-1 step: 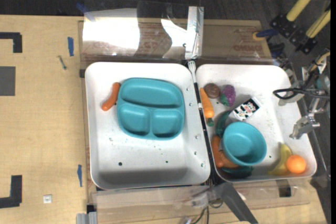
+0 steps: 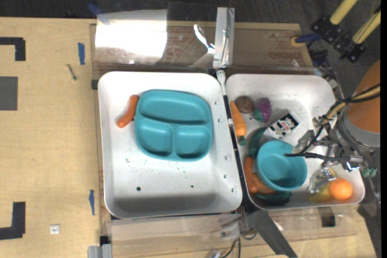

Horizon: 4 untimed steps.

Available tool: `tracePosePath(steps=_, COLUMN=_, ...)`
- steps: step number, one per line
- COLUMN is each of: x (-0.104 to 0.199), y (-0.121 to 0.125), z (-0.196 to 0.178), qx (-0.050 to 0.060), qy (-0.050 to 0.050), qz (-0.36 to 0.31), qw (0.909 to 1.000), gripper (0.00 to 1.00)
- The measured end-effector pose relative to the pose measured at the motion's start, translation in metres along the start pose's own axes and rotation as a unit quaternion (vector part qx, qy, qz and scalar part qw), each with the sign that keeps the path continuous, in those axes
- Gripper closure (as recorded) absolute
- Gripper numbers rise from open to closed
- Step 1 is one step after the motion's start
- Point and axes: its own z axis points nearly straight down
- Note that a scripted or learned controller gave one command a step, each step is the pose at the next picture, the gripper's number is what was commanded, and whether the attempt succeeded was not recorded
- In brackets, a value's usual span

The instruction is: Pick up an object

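Two white bins: teal cup in right bin, just left of gripper entering from right, jaw state not discernible amid cabling.

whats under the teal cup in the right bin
The teal cup sits on a dark green dish, whose rim shows at its upper left and below. An orange piece pokes out at its lower left. What lies directly beneath the cup is covered.
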Motion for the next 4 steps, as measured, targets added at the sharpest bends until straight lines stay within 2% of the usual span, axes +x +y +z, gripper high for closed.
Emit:
tracePosePath(steps=1, x=-0.104, y=0.018, z=-0.051, qx=0.002, qy=-0.009, qz=0.033, qw=0.9994, gripper=0.0)
tracePosePath(steps=2, x=-0.127, y=-0.018, z=0.061, qx=0.0, qy=0.0, qz=0.026, qw=0.9997, gripper=0.0)
tracePosePath(steps=3, x=-0.114, y=-0.034, z=0.065, qx=0.003, qy=-0.009, qz=0.057, qw=0.9983, gripper=0.0)
tracePosePath(steps=4, x=-0.083, y=-0.036, z=0.056, qx=0.002, qy=-0.006, qz=0.076, qw=0.9971, gripper=0.0)
